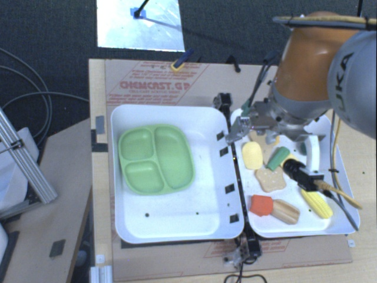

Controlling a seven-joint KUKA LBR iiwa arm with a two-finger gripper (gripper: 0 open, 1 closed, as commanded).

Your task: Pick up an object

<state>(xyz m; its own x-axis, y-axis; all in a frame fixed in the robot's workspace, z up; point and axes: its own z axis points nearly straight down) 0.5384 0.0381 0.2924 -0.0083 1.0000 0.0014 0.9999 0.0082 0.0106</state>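
There's the arm (330,58), a bulky rounded body over the right white bin (339,226) — a glossy orange band wraps the big section nearest that bin, and beside it a smooth grey shell carries dark letters, "UKA" readable at the edge. Under the orange, a grey metallic collar, then the gripper (259,125) mount — pale silvery blocks with small dark fittings. A thin dark cable runs up from the mount, away from the bin.
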